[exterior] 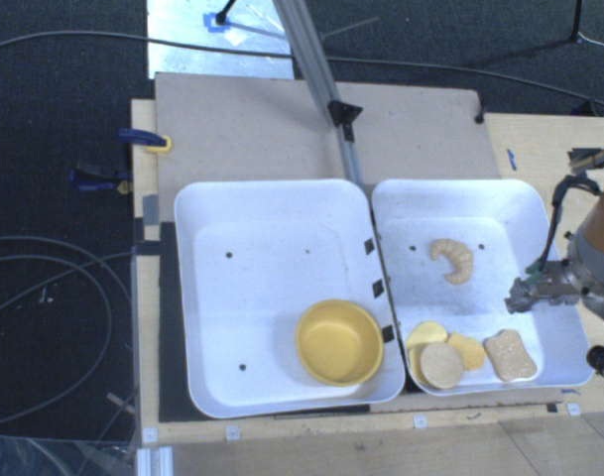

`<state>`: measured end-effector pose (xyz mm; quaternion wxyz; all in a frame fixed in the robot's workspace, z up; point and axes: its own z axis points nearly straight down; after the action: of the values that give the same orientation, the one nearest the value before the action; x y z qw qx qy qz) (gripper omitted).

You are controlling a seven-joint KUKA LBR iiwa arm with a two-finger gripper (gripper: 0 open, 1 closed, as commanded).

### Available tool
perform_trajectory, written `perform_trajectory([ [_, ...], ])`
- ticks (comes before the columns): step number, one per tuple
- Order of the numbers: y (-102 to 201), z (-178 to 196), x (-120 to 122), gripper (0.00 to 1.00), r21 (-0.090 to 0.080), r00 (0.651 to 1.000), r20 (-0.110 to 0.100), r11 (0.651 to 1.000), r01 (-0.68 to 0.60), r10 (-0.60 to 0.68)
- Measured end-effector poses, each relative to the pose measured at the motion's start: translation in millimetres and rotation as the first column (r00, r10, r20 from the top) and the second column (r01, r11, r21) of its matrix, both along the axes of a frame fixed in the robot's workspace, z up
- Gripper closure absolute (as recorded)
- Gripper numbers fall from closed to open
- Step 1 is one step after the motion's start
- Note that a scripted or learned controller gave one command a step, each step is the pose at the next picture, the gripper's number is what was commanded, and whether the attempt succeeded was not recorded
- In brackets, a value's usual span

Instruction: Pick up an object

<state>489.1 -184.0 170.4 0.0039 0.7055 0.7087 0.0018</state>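
Observation:
The right bin (500,198) holds a tan croissant-shaped piece (453,261) near its middle. Along its front edge lie a pale yellow round piece (427,334), a beige round disc (441,365), a yellow chip-like piece (468,349) and a toast-like slice (510,355). The left bin (242,216) holds a yellow bowl (339,341) at its front right. My gripper (525,296) hangs over the right bin's right side, just above and to the right of the toast-like slice and well right of the croissant piece. Nothing is visibly held.
A slanted metal pole (316,58) crosses the back of the bench and ends at the wall between the bins. Clamps (143,139) sit at the bench's left edge. Cables lie on the dark floor to the left.

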Motion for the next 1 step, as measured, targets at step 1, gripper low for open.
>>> perform_trajectory([
  [1, -0.6, 54.1, 2.3, 1.0, 0.0, 1.0, 0.0, 1.0, -0.001, 0.001],
])
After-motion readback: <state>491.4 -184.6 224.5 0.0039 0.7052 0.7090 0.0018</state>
